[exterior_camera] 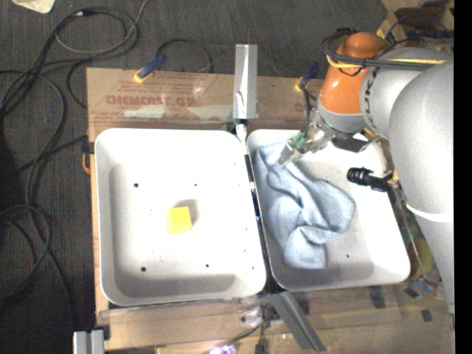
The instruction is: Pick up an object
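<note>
A light blue cloth (310,209) lies crumpled in the right bin (369,268), stretching from the bin's far left corner to its front middle. My gripper (293,151) hangs low at that far left corner, right at the cloth's upper tip, below the orange wrist band (344,98). The tip of the cloth reaches up to the gripper, and the contact itself is too small to make out. A small yellow block (180,219) rests near the middle of the left bin (125,271), far from the gripper.
The grey arm (424,139) covers the right bin's far right side. A black fitting (363,175) juts out over that bin. A metal post (245,87) stands behind the divide between the bins. Cables lie on the floor at the left.
</note>
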